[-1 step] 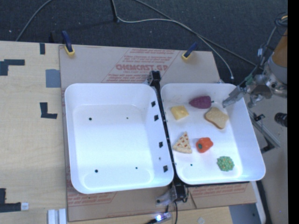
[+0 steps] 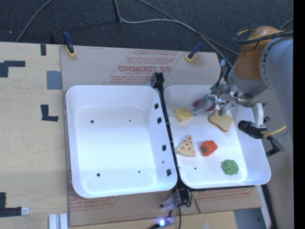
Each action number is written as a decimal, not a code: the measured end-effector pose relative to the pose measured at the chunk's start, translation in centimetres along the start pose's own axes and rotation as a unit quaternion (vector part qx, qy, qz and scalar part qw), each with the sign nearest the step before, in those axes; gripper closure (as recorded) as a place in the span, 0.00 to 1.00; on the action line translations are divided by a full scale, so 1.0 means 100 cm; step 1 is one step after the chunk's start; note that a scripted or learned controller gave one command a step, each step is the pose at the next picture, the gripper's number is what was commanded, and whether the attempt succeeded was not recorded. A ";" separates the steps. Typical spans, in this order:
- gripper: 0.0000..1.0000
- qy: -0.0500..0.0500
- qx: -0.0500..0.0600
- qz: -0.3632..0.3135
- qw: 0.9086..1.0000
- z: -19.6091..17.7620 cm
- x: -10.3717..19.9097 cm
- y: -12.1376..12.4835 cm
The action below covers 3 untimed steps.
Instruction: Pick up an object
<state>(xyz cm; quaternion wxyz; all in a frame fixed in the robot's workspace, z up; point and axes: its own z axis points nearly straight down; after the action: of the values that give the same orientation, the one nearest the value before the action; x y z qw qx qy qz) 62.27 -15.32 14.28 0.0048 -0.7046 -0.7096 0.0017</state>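
Pincer (image 2: 213, 102) sits low in the right bin (image 2: 252, 175), upper middle, with the grey arm (image 2: 274, 66) and its orange band (image 2: 252, 51) coming in from the right; can't tell how far open it is or whether it has anything, the tip is a blur of metal and a reddish bit. Candidate objects all lie in that bin: yellow block (image 2: 183, 115) just left of the pincer, toast slice (image 2: 220, 121) just below it, possibly touching, pizza wedge (image 2: 186, 147) near the divider, red pepper (image 2: 208, 148) beside the wedge, green broccoli-like lump (image 2: 229, 167) toward the near right corner. Left bin (image 2: 76, 99) is white with four small dark dots on its floor. Both bins sit on a brown cardboard sheet (image 2: 143, 68) with red print, pinned at the far edge by two blue-and-yellow clamps (image 2: 69, 46). Cardboard lies on a light wood desk (image 2: 24, 142) with dark tape marks (image 2: 47, 112). Beyond the desk: dark carpet-like floor (image 2: 190, 4) and a grey cable (image 2: 114, 8) looping across it.
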 end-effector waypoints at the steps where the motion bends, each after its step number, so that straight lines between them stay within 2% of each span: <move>1: 0.00 -0.003 -0.003 0.001 1.000 0.062 0.053 0.008; 2: 0.00 -0.002 -0.004 0.003 1.000 0.058 0.050 0.029; 3: 1.00 -0.004 -0.005 0.002 1.000 0.048 0.050 0.029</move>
<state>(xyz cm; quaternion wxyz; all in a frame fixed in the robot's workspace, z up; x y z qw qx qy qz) 65.07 -10.29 9.48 -0.0012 -0.7062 -0.7080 0.0007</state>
